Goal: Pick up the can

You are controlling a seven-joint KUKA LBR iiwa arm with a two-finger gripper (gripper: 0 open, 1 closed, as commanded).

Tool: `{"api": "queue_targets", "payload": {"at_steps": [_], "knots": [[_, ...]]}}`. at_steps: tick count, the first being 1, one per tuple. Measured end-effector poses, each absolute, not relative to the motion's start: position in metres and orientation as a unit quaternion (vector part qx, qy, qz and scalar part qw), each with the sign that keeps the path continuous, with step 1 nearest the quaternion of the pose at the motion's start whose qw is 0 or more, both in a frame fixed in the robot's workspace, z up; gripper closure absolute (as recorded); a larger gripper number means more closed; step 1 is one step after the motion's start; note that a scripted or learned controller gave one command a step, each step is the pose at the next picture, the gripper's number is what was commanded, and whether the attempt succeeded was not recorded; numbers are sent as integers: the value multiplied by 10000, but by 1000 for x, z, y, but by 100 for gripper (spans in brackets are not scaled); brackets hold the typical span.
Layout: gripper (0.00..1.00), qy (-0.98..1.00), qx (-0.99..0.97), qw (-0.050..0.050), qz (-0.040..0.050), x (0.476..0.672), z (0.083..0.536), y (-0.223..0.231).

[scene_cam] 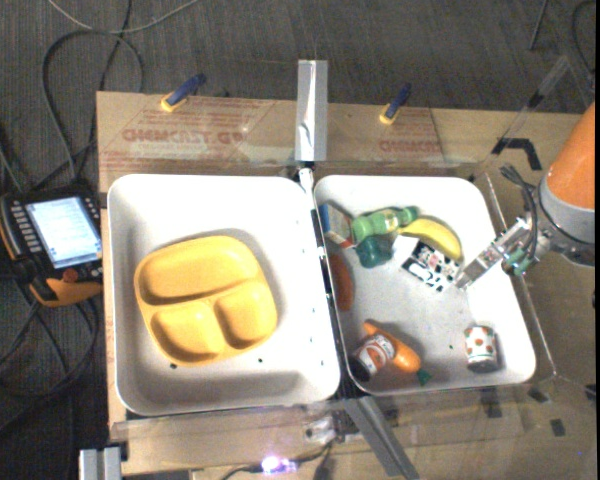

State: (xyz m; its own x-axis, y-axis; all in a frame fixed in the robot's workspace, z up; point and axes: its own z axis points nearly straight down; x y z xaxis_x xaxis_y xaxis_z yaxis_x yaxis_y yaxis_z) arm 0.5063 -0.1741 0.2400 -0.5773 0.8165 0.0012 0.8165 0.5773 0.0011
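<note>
A small white can with red marks (480,346) stands near the front right corner of the right bin (500,208). My gripper (466,274) reaches in from the right and hangs over the bin's right half, pointing down and to the left. It is up and slightly left of the can and well apart from it. Its tip is next to a small black-and-white packet (427,265). Nothing shows in its grasp.
The right bin also holds a green bottle (378,230), a banana (433,234), a red-and-white jar (376,353) against an orange carrot (408,356), and a brown thing (342,280) by the left wall. A yellow divided tray (208,295) lies in the left bin.
</note>
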Motion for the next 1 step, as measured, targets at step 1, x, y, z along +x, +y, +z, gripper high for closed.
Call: {"api": "queue_targets", "payload": {"at_steps": [1], "knots": [[100,-8831,-4692,-2,11,484,229,-224]]}}
